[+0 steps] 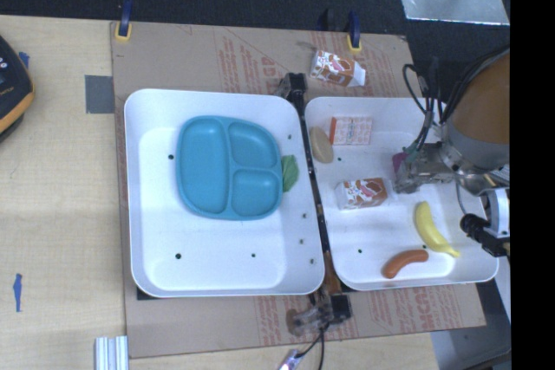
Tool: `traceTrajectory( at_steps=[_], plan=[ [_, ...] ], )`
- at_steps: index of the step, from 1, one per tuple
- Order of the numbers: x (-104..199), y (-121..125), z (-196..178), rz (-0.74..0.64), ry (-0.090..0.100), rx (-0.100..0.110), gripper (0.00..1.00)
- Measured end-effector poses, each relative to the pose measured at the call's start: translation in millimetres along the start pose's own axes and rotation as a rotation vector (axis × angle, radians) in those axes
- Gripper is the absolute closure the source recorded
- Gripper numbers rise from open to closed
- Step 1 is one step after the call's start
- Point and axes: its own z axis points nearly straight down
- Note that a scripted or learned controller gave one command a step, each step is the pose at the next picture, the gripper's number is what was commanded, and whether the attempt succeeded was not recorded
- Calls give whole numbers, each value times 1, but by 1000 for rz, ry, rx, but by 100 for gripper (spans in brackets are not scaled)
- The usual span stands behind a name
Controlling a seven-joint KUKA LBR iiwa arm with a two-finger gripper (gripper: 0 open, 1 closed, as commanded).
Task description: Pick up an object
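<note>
the gripper (409, 172) hung low in the right bin (381, 277), its open-or-closed state impossible to tell, with the nearest object, a small snack packet (362, 192), lying just to the gripper's left, its long side running left to right toward the gripper.

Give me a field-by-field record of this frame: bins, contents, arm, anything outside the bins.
left bin: blue divided plate, green item at the plate's right edge
right bin: banana, sausage, two snack packets, beige round item
arm: reaches in from the right, over the right bin
gripper: low over the right bin, just right of the lower packet; grasp state unclear
outside bins: one packet on the cardboard behind the right bin
</note>
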Motion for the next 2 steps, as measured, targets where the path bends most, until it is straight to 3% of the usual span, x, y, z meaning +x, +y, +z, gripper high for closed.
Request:
traceTrajectory(
  at_steps=[1,2],
  plan=[
    [-1,0,0,2,0,1,0],
    [-53,39,45,6,0,-1,0]
  ],
)
